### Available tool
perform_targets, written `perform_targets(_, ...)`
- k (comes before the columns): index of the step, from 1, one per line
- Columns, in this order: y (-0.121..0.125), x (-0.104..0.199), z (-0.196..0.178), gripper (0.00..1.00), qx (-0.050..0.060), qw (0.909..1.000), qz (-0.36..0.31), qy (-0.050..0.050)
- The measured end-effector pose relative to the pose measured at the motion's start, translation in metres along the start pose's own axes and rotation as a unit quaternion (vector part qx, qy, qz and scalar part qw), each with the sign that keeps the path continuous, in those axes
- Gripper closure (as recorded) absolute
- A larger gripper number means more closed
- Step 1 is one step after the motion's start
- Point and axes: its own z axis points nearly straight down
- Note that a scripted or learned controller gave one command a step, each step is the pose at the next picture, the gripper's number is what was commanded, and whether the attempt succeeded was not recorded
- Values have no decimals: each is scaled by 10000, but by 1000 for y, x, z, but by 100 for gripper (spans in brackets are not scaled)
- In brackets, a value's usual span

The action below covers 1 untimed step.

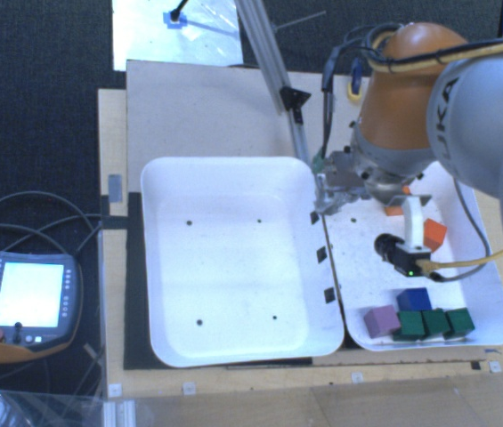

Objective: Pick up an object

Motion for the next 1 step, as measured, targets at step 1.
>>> perform_targets(1, 1, 47, 3, 100, 5, 10000, 3, -4)
